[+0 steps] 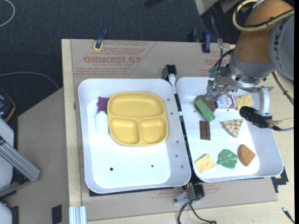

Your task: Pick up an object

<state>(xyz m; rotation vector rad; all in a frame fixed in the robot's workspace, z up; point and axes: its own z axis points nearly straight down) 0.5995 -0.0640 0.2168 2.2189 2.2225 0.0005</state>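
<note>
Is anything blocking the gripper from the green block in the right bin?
Nothing visible does. The gripper sits at the upper end of the green block; the brown bar lies below the block, clear of that approach.

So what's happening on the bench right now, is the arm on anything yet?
The grey arm's pincer is down in the right white bin, at its far end, just above a flat green rectangular block and beside a pink-and-white packet. I can't see anything held between its fingers. The other small items lie untouched nearer the front: a brown chocolate-like bar, a waffle-patterned wedge, a yellow cheese-like block and a green leafy piece. The left white bin holds a yellow divided plastic tray.
</note>
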